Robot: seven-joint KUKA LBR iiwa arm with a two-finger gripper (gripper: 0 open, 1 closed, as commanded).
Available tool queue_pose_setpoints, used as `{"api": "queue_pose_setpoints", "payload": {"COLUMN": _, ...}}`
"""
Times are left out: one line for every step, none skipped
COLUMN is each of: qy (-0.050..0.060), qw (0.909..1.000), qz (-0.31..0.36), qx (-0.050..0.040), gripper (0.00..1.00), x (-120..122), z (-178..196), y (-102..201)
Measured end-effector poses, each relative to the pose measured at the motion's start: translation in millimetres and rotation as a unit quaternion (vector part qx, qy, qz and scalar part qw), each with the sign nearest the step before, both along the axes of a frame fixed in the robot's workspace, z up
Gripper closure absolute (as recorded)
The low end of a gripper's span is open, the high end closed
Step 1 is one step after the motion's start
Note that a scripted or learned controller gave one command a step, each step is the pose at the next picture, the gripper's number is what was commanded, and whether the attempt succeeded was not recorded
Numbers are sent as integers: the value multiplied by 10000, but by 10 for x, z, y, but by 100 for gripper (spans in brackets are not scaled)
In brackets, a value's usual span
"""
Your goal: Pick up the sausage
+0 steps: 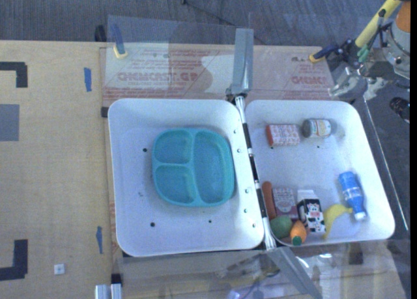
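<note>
My jaws are at the upper right, just beyond the far rim of the right bin and above the desk. I cannot tell whether they are apart or together; nothing shows between them.

The sausage lies in the right bin, lengthwise against its left wall, near the front corner. Just right of it is a small packet. At its near end sit a green fruit and a carrot. A black-and-white carton stands beside these, with a banana to its right. A blue bottle lies nearer the bin's right side. Toward the far wall are a red-and-white box and a can, side by side.

The left bin holds a teal divided plate, lying flat near its centre.
</note>
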State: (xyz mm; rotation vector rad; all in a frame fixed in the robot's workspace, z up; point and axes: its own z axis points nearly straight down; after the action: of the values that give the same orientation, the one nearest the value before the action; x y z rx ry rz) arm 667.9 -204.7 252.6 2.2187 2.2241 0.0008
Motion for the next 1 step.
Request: {"api": "queue_pose_setpoints", "payload": {"qy": -6, "qw": 9935, "qz": 1142, "qx": 0, "gripper": 0, "x": -396, "z": -1387, "y": 160}}
